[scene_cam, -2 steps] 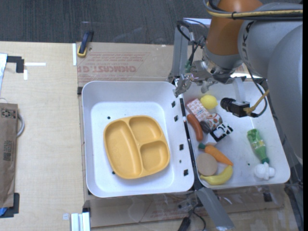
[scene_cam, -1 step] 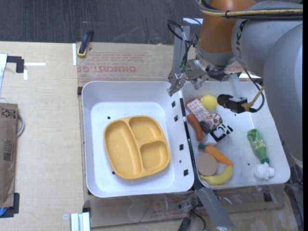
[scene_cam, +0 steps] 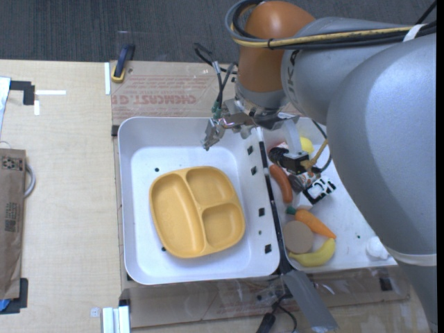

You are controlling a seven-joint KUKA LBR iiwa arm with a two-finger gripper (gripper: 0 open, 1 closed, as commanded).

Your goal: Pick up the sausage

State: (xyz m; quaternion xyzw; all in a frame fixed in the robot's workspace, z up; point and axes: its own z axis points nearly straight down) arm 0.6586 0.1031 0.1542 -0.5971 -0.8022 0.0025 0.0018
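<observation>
1. My claw (scene_cam: 211,134), upper middle of the frame, looks like bare metal with a dull shine.
2. The sausage (scene_cam: 280,183) looks smooth, slightly glossy plastic.
3. The yellow tray (scene_cam: 198,211) is matt plastic.
4. Both bins (scene_cam: 139,186) are smooth white plastic.
5. The surface (scene_cam: 62,207) at left looks like pale matt wood.

Two bins are sitting side by side on the bench. Left bin (scene_cam: 132,186): a divided plate (scene_cam: 198,211) is lying in its middle. Right bin (scene_cam: 347,220): a sausage (scene_cam: 280,183) is lying near the shared wall, a carrot (scene_cam: 313,222) just before it, a banana (scene_cam: 316,254) nearest the front edge, touching what may be a round disc (scene_cam: 300,236). The gripper (scene_cam: 216,132) is hanging over the left bin's back rim.
</observation>
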